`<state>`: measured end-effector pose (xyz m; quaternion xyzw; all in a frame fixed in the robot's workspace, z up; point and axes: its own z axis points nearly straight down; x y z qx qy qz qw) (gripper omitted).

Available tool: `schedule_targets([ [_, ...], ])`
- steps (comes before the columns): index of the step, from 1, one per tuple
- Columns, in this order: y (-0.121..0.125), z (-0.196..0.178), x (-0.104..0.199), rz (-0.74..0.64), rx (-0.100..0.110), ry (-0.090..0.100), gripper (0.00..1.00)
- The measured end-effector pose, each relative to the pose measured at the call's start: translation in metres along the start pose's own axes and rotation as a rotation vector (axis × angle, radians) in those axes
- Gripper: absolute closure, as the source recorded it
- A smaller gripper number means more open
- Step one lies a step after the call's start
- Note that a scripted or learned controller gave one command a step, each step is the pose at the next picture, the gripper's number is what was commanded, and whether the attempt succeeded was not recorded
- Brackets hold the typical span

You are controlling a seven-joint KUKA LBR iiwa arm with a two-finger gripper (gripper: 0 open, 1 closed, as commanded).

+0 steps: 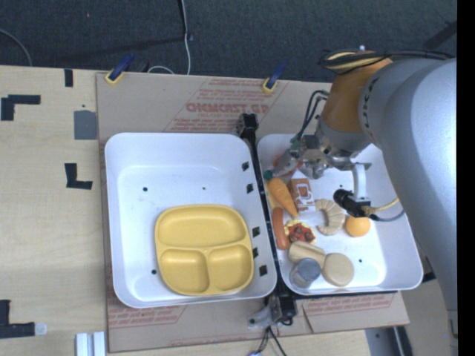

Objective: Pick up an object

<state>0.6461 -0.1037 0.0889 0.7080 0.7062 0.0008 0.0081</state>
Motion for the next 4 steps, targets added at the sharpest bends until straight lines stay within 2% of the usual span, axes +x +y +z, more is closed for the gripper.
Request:
schedule_targets([
  [1,0.002,0.001,0.002,0.0,0.007,-0.002,0.0],
  [2,0.001,0.001,0.002,0.002,0.004,-0.003,0.0],
  [4,0.013,0.005,-0.004,-0.004,0.015,0.006,0.0],
])
